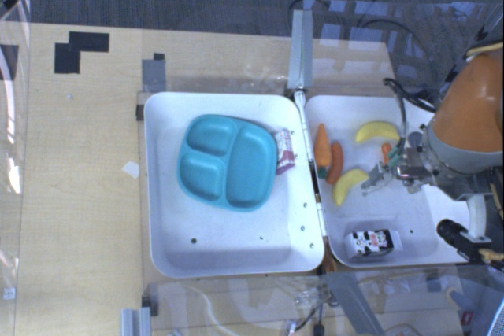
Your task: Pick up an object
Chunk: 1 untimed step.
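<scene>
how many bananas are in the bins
2, both in the right-hand white bin: one yellow banana near its far side, another yellow banana mid-bin beside the orange carrots. The grey arm may hide more.

Two bananas (pixel 376 131), carrots (pixel 323 147) in right bin (pixel 409 248).

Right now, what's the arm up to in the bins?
The KUKA arm reaches in from the right, its tool low over the right bin. The tool sits beside a banana, with a second banana and two carrots close by; nothing visibly sits in its grip. A small black-and-white box lies near the front of that bin. The left bin holds a blue divided plate with a small packet at its right edge.
</scene>
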### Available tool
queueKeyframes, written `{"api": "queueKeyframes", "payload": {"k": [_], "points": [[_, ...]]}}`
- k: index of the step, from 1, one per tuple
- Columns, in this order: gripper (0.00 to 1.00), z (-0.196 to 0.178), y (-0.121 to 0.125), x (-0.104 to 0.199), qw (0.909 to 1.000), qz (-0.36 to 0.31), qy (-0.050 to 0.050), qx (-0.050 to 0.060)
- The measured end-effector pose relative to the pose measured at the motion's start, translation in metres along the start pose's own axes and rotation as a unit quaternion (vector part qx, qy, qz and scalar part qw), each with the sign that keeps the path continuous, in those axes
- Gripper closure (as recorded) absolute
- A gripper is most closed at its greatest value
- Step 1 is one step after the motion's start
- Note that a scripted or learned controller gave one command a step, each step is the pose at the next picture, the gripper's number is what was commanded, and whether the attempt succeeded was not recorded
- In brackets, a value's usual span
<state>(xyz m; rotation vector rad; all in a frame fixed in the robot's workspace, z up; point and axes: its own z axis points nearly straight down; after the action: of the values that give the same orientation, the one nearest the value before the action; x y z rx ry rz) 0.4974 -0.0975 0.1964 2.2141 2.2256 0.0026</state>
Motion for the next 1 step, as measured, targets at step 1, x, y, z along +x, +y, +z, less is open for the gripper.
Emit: {"api": "queueKeyframes", "payload": {"k": [1], "points": [[0.00,0.1060,0.0616,0.0022,1.0000,0.000,0.000,-0.005]]}}
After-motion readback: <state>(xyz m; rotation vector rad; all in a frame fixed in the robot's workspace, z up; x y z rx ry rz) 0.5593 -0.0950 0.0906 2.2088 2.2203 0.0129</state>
